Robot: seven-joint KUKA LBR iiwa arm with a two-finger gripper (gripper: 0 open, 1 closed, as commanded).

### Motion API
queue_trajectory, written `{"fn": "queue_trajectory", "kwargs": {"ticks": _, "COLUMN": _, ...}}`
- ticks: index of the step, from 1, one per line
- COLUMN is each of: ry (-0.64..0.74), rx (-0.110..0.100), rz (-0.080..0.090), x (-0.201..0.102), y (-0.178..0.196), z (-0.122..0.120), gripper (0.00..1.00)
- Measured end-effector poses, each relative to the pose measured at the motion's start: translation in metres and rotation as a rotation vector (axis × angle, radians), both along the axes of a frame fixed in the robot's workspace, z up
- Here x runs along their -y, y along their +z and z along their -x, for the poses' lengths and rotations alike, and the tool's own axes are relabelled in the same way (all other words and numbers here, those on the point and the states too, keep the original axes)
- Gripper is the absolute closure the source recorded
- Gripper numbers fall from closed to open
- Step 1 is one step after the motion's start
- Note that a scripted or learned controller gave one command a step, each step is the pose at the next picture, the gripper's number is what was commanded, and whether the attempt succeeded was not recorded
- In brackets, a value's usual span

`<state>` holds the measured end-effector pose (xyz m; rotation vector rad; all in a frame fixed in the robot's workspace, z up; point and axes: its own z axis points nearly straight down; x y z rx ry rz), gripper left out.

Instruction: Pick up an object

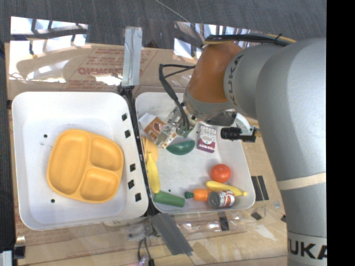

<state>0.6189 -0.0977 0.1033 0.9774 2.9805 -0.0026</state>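
Note:
My gripper (pixel 179 124) hangs low in the right bin (pixel 238 148), at its upper left part, under the orange wrist band (pixel 213 73). It sits right over the edge of a brown snack packet (pixel 156 129) and just above a dark green vegetable (pixel 181 147). A purple carton (pixel 206 137) lies just to its right. Nearer the front lie a red tomato (pixel 221 173), a yellow banana (pixel 226 188), a carrot (pixel 199 194), a small bottle (pixel 221 200) and a green cucumber (pixel 169 199). I see nothing lifted off the bin floor.
A long yellow item (pixel 151 169) lies along the right bin's left wall. In the left bin (pixel 33 115) sits a yellow divided tray (pixel 84 164). The big grey arm (pixel 288 121) covers the right bin's right side. Cardboard and tape lie behind the bins.

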Motion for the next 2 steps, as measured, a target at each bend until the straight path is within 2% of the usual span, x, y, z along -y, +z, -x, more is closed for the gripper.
{"fn": "queue_trajectory", "kwargs": {"ticks": 1, "ry": -0.039, "rx": 0.007, "rz": -0.004, "x": -0.0409, "y": 0.0945, "z": -0.034, "gripper": 1.0}}
{"fn": "queue_trajectory", "kwargs": {"ticks": 2, "ry": -0.032, "rx": -0.002, "rz": -0.002, "x": -0.0413, "y": 0.0995, "z": -0.0325, "gripper": 1.0}}
